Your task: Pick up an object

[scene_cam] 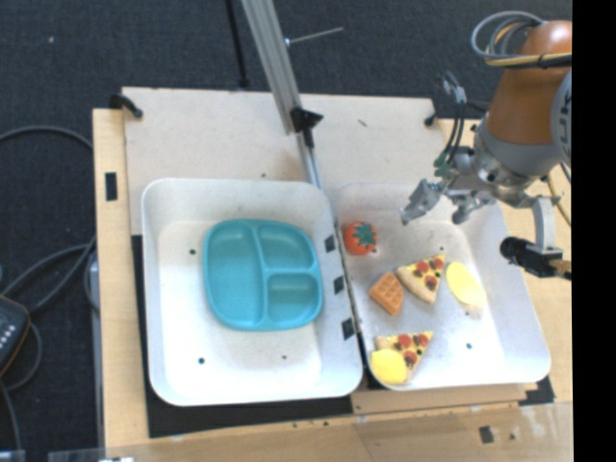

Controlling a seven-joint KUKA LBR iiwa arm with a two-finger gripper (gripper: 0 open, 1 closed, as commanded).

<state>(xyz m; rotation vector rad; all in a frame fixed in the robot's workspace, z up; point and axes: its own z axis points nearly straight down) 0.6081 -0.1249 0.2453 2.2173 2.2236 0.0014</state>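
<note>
Above the right-hand white bin, your two-finger gripper hangs spread and seemingly empty. Drop squarely over the small red toy tomato, well apart from the pizza-slice toys, then close.

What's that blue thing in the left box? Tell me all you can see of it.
It is a light blue tray with rounded corners, divided into three compartments: one long one on the left, two smaller ones on the right. It looks like smooth plastic. It lies flat, slightly turned, near the middle of the left bin, resting on its floor. Nothing lies in it and nothing else touches it.
</note>
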